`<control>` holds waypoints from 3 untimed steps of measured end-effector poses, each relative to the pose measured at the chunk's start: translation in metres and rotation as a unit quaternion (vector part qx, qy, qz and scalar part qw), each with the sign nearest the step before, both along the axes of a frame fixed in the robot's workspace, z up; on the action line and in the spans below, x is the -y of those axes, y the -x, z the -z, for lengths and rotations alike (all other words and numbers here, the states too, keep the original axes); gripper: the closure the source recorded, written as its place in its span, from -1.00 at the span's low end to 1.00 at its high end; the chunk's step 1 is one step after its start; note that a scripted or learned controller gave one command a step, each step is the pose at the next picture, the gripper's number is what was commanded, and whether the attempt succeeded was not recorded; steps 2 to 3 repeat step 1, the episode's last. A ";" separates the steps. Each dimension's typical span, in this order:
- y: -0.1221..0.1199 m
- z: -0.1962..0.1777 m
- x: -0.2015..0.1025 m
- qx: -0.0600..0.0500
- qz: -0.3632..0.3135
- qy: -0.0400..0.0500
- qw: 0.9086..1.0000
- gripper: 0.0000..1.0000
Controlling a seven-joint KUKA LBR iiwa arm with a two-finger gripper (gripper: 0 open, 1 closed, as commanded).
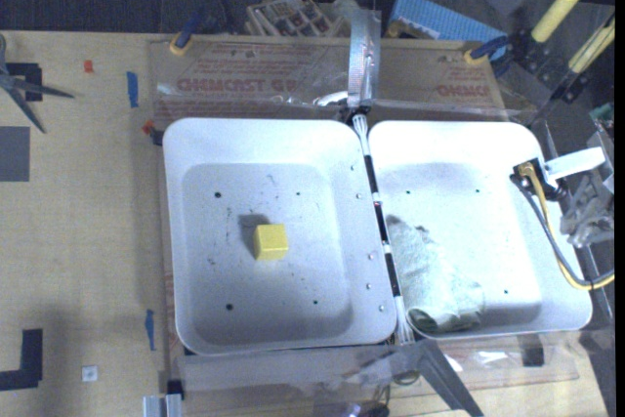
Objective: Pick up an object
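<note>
White plastic made up both shallow bins, set side by side and touching along a middle seam. The left bin held one small yellow block, sitting alone on the speckled floor a little left of centre and well apart from every wall. The right bin held a rolled, pale greyish cloth, lying along the left side of its floor, just beside the seam, with its near end against the near wall. My gripper hung at the scene's right edge, just beyond the right bin's right rim and well apart from both the cloth and the block. It showed as a blurred grey mass under a white bracket, and I could not tell whether it was released or clenched; nothing could be made out in it. A yellow cable looped from the bin's far right corner down along the rim toward the near side. Beyond the bins lay a brown paper-covered sheet, held by clamps at its far corners, with reddish print that seemed to read "CHEMCAST" on its left half; the matching print on the right half was too cut off to read.
</note>
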State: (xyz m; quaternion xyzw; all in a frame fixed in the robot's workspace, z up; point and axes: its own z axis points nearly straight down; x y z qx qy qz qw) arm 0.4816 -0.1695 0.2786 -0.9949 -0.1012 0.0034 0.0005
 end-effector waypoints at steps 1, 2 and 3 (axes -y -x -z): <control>0.000 -0.009 0.001 -0.001 0.000 0.000 1.000 1.00; 0.000 -0.009 0.001 -0.001 0.000 0.000 1.000 1.00; 0.000 -0.009 0.001 -0.001 0.000 0.000 1.000 1.00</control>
